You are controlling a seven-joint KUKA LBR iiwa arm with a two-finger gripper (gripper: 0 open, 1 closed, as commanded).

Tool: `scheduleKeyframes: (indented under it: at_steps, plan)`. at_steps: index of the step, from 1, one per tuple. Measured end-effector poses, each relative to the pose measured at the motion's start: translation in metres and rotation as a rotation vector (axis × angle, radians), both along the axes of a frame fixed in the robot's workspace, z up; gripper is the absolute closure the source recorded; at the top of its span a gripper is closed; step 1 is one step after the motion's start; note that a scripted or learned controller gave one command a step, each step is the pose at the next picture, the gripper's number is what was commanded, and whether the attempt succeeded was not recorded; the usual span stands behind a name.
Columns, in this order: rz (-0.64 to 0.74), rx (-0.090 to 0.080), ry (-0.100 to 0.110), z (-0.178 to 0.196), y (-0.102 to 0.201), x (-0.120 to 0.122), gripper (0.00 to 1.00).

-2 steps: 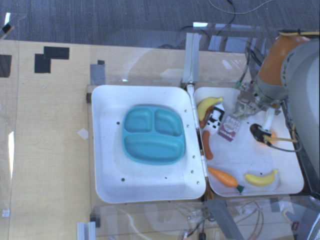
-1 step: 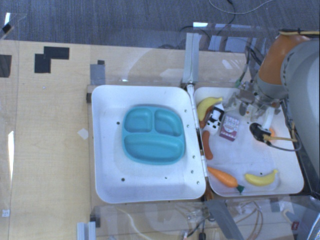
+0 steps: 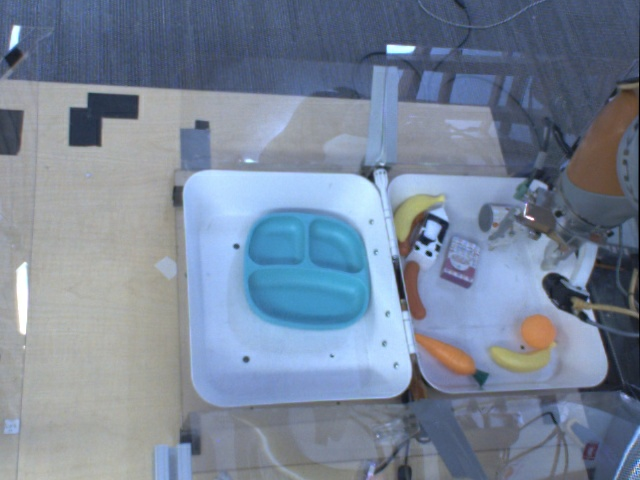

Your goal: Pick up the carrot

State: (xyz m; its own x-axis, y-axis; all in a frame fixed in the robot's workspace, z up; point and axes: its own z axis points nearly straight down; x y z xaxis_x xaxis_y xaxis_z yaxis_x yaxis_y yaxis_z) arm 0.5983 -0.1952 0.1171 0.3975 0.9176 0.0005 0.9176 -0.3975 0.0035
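Note:
The carrot [image 3: 447, 354] is orange with a small green stub at its right end. It lies at the front left of the right bin [image 3: 500, 293], close to the front wall. My gripper [image 3: 498, 218] hangs over the back right part of that bin, well behind and to the right of the carrot. The grey arm with its orange band [image 3: 610, 153] reaches in from the right. Nothing shows held in the gripper.
The right bin also holds a yellow banana [image 3: 416, 213], a black-and-white item [image 3: 430, 240], a small dark red box [image 3: 462, 261], a brown sausage [image 3: 412, 290], an orange [image 3: 538, 331] and a second banana [image 3: 520, 359]. In the left bin [image 3: 215, 298] lies a blue divided plate [image 3: 305, 268].

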Motion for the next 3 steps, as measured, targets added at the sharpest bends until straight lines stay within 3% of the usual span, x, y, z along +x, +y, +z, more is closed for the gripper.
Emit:
scheduleKeyframes:
  at_steps: [1, 2, 3]
  plan:
    - [0.127, 0.0, 0.0, 0.048, -0.002, -0.05, 0.0]
    - [0.201, 0.0, -0.001, -0.025, -0.002, -0.104, 0.0]
    - [0.202, -0.003, -0.005, -0.014, -0.002, -0.101, 1.0]
